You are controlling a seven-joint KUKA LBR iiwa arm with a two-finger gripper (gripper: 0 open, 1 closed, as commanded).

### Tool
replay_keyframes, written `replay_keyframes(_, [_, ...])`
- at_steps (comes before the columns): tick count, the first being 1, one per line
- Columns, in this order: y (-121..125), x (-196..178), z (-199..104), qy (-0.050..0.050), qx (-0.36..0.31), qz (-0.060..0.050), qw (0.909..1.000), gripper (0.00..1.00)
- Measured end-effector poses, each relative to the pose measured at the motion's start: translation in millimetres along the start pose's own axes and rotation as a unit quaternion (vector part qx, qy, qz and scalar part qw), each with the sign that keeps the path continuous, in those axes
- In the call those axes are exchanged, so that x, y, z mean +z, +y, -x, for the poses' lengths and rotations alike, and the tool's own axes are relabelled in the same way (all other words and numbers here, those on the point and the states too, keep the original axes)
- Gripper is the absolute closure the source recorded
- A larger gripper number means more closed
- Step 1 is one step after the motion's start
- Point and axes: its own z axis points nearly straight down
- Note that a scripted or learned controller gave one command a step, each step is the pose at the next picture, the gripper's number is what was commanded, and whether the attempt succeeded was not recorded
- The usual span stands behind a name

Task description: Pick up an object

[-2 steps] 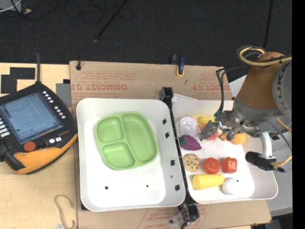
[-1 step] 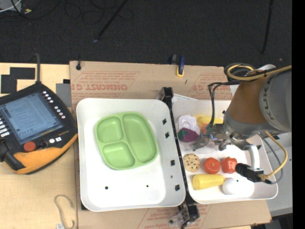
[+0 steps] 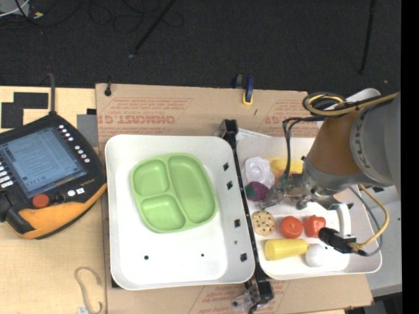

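Gripper (image 3: 291, 191) low in right bin (image 3: 366, 261) among toys, probably going for purple toy (image 3: 257, 190) beside it; can't tell its state. Green tray (image 3: 174, 192) sits in left bin (image 3: 124, 241).

Dark carpet (image 3: 196, 38) fills the upper part of the frame, with thin black cables (image 3: 157, 12) trailing across it. Below it, across the middle, a flattened brown cardboard sheet (image 3: 170, 110) printed with red lettering covers the counter, held by a blue-and-yellow clamp (image 3: 248, 90) at its top edge. At the left edge a teach pendant (image 3: 46, 169) with a lit screen and orange trim lies on pale wood.
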Motion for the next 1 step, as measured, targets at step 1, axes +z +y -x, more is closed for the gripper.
replay_keyframes(1, [-0.2,-11.1,2.1,0.000,0.003,0.000,1.0000,1.00])
